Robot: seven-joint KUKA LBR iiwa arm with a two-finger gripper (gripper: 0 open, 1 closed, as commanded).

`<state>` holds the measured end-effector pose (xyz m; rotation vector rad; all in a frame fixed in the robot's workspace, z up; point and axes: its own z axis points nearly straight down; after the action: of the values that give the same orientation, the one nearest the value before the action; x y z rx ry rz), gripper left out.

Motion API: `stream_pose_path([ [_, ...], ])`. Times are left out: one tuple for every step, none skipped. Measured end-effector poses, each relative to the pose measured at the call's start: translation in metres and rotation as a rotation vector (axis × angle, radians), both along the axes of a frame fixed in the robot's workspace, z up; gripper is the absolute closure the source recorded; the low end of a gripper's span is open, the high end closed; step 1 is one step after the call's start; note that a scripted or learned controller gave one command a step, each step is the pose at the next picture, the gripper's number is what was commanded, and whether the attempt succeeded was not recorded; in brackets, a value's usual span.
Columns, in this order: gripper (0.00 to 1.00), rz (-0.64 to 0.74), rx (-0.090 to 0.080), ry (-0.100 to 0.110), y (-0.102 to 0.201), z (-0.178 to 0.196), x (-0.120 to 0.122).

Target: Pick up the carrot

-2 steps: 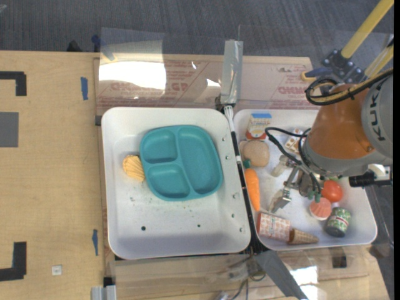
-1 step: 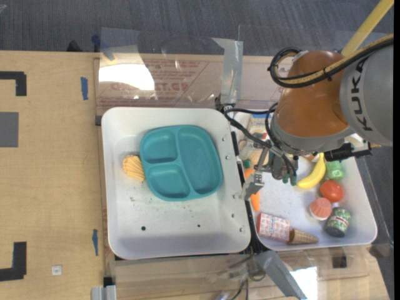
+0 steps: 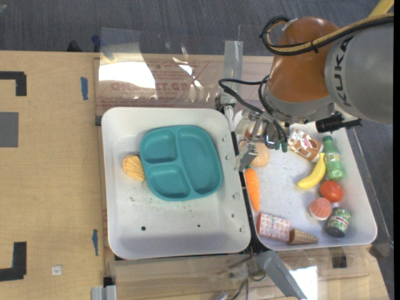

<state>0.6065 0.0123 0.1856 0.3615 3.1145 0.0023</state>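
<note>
Now the gripper (image 3: 250, 147) is seen low over the right bin (image 3: 362, 230), just above the top end of the carrot (image 3: 252, 189); whether it is apart or together cannot be told. The carrot lies lengthwise against the bin's left wall, nothing clamped on it. A clean pick would likely be made by closing across its narrow width, clear of the wall. Close by are a banana (image 3: 312, 175), a tomato (image 3: 332, 190) and an ice-cream cone (image 3: 279, 229). A teal plate (image 3: 181, 162) sits in the left bin (image 3: 119, 230) on the table (image 3: 44, 167).
</note>
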Motion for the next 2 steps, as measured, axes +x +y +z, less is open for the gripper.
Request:
stream_pose_path([
  [0.0,-0.005,0.0,0.003,0.001,0.0,-0.071],
  [0.0,-0.097,0.0,0.0,-0.009,0.0,-0.003],
])
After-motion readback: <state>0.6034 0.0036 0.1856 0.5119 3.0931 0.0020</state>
